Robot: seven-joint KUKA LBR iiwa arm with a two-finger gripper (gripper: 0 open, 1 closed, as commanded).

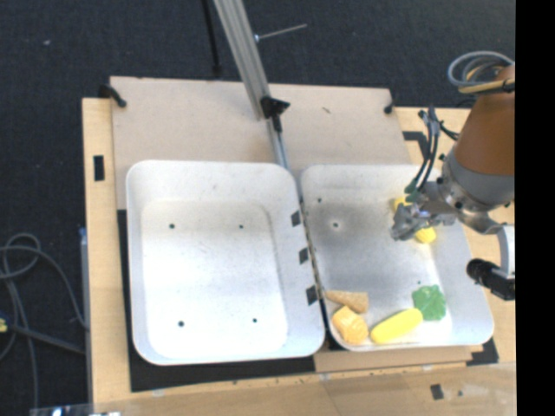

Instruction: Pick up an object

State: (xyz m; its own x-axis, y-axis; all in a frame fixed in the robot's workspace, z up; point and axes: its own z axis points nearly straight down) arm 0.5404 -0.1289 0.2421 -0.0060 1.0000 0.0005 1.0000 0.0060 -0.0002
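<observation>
From the camera view above the bench we see two shallow white bins side by side, the left bin (217, 258) and the right bin (373, 250). The arm (486, 146) reaches in from the right, its orange band above the grey wrist, and the gripper (408, 225) sits low over the far right part of the right bin. A small yellow object (424, 235) lies directly at the gripper, touching or just beside its tip; a bit of yellow also shows on the gripper's far side, so the piece seems partly covered by it. We cannot tell whether this object is pinched or merely lying under the tool, and the gripper's state is too dark and small for us to read. Well apart from the gripper, along the near edge of the right bin, lie a tan wedge (347, 300), an orange-yellow chunk (349, 325) just beside it, a yellow oblong piece (396, 325), and a green object (428, 302) near the corner.
</observation>
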